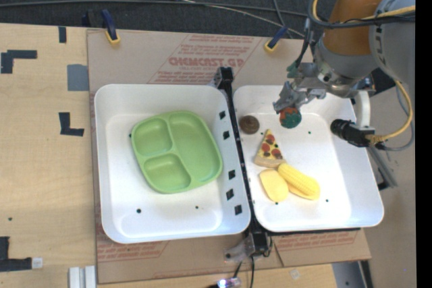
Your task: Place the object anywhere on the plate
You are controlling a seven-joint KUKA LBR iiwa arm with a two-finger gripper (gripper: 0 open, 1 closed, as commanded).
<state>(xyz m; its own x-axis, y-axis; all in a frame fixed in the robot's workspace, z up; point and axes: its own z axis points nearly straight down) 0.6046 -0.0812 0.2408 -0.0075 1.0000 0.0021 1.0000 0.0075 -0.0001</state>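
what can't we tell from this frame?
- Tool: finger state unclear in the camera view; too small, shot from above.
- Small green and red object: identity unclear, partly covered by the tool; held or just resting in the right white bin, can't tell.
- Round brown object: too small to identify.
- Grey arm: cut off by the right edge.

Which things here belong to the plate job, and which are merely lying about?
Job: gripper; small green and red object at its tip; green plate in left bin.
Lying about: pizza slice, corn cob, yellow piece, brown ball, clamps.
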